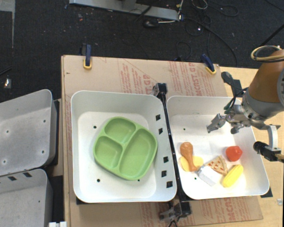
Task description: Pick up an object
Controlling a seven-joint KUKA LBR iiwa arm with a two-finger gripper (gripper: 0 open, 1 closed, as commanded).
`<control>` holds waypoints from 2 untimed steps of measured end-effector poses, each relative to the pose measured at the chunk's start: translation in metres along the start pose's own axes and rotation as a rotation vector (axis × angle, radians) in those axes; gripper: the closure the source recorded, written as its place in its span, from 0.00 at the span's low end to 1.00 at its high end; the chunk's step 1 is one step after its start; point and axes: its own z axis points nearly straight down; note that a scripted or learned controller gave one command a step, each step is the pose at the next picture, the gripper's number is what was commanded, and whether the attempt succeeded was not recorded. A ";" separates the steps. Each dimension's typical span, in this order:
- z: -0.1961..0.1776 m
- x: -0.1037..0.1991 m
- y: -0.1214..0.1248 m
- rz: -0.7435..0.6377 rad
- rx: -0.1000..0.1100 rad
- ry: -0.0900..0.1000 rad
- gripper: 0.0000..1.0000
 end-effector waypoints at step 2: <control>-0.062 -0.001 0.012 -0.003 -0.012 -0.004 1.00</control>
